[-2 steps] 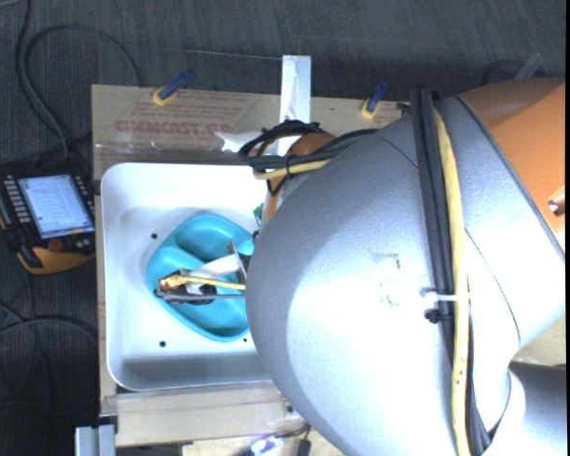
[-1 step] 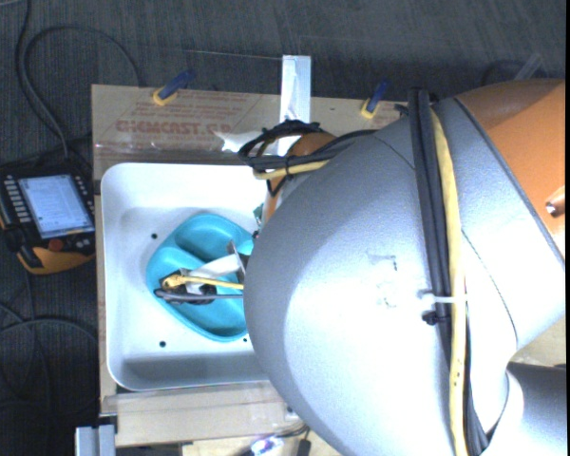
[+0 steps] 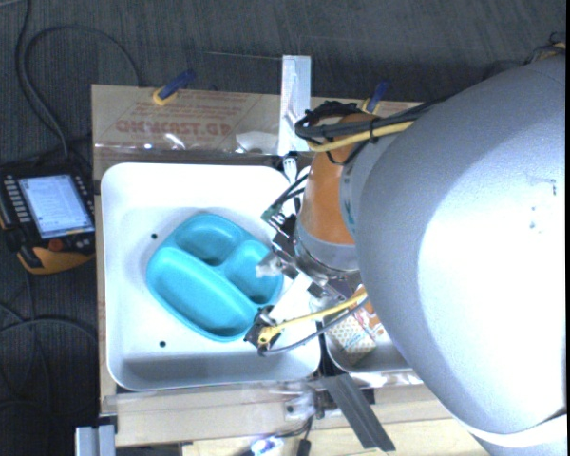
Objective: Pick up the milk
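Where the milk showed, you saw just a printed carton corner in the right bin, tucked under the grey arm that hid most of that bin. Just beside it, the gripper hung over the dividing rim; its state you could not tell. Left of that, a blue divided tray lay tilted in the left bin, and a teach pendant rested on the floor.

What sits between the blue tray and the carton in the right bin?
In the camera view, the end effector and wrist, a yellow cable and the bins' rims lie between the blue tray and the carton.
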